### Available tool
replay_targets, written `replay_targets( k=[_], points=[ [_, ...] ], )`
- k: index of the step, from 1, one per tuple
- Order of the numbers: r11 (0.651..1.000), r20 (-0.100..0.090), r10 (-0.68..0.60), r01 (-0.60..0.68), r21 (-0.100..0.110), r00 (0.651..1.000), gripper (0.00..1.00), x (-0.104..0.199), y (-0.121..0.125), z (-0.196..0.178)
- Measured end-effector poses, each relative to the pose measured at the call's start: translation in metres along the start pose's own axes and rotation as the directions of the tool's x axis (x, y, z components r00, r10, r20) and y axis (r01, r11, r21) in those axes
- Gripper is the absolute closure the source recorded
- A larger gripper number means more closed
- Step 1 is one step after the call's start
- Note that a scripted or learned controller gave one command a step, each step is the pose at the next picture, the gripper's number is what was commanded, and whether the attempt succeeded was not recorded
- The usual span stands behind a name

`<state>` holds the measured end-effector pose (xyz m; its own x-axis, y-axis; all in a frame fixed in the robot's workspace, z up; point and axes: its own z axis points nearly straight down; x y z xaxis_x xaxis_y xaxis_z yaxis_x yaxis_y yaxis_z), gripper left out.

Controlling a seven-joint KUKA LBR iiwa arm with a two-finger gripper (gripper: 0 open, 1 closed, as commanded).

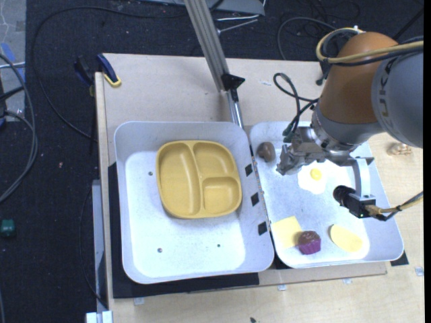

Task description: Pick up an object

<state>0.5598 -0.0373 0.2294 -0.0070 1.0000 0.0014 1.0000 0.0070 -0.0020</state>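
**benchwatcher:** Quick rundown, big to small. The table [168, 93] carries two bins. The arm [357, 79] leans in over the right one from 3 o'clock. The left bin [135, 247] has just a yellow divided tray [199, 178] sitting in it. The right bin [286, 197] has all the small stuff.

**gripfan:** Where's the end effector [288, 161]?

**benchwatcher:** At the upper left of the right bin, about 10 o'clock from the bin's middle. It's down low, and I honestly can't tell if it's apart or together, since the wrist covers it. I see nothing held.

**gripfan:** Nearest targets?

**benchwatcher:** The fried egg [314, 180] is just beside it at 4 o'clock. Then there's a cheese square [285, 230] at 7 o'clock in the bin, a yellow oval [347, 237] at 5, and a purple lump [309, 242] at 6, touching the cheese. Smallest is a brown lump [266, 151] at 10 o'clock, close to the wall.

**gripfan:** Risks?

**benchwatcher:** My guess is it lands between the egg and the brown lump and closes on air. The egg is flat, so it could slip out. The brown lump is close to the wall, so a nudge might pin it there or bump the bin.
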Motion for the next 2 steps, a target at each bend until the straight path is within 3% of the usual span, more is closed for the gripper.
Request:
replay_targets(
  k=[2],
  points=[
    [1.000, 0.000, -0.002, 0.002, 0.000, 1.000, 1.00, 0.121, -0.010, 0.005]
  ],
)
